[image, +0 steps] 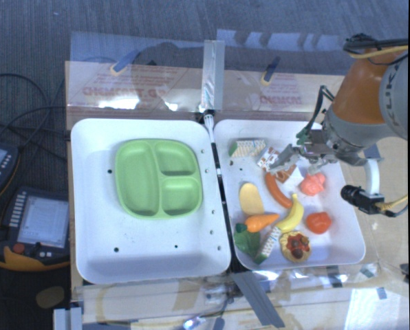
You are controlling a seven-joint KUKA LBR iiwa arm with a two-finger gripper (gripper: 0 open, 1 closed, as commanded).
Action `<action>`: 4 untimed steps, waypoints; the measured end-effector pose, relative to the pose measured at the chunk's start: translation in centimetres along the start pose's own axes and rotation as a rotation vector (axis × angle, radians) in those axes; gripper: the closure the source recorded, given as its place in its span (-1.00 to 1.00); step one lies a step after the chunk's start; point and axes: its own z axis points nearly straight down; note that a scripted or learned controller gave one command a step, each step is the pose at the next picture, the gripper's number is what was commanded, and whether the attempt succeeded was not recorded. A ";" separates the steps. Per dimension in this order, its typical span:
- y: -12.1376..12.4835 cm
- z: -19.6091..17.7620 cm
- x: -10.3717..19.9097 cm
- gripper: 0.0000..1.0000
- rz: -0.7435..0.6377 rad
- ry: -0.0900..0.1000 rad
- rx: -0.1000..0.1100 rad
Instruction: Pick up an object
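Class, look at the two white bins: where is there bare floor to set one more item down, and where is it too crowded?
Bare floor rings the green tray in the left bin, widest along its near and left edges. The right bin is crowded: banana, carrot and tomato sit close, with the gripper over the far part.

From my remote seat I see grey ribbed carpet (122,12) behind the bench, with black cables (19,108) trailing across it at the left. Two handheld control pendants (33,229) lie on that floor near the left edge, their screens pale. A clear taped sheet (143,81) covers the bench's far side, catching glare from overhead light.
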 end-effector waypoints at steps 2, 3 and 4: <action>2.3 7.8 0.4 -1.00 0.222 -0.016 -0.070; 2.5 6.4 0.1 1.00 0.223 -0.020 -0.080; 2.4 -3.2 3.3 1.00 0.316 -0.004 -0.001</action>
